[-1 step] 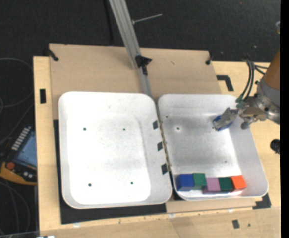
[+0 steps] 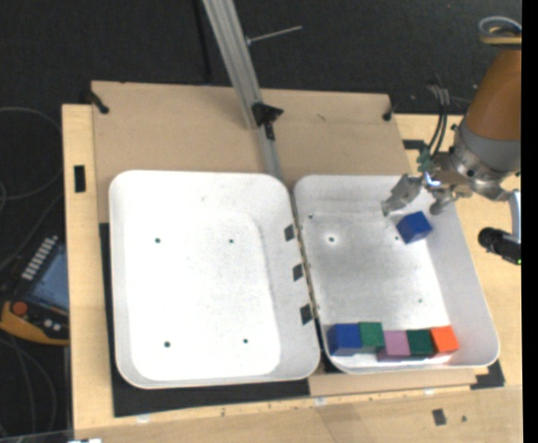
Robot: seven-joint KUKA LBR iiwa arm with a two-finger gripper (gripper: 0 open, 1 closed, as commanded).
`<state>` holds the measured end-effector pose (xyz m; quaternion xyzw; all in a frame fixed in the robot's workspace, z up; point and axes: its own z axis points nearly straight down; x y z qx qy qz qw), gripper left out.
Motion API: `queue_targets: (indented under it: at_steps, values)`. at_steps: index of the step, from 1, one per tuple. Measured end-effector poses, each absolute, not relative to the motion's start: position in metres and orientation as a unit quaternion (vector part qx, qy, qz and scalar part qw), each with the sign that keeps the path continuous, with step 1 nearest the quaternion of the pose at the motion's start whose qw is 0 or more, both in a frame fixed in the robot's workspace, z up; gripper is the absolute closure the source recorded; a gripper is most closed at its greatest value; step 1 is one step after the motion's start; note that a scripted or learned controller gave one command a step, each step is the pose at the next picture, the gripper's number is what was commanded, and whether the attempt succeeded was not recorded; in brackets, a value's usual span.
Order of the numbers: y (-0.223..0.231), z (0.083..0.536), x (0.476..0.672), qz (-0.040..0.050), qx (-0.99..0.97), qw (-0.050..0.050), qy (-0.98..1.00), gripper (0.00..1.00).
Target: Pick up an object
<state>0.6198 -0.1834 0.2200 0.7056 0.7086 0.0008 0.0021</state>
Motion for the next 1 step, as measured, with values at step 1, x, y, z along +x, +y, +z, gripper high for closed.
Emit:
queue_targets:
  at_steps: [1]
  values:
    - [-0.1559, 0.1067, 0.5991, -0.0021, 0.705, -0.003, 0.709, 0.00]
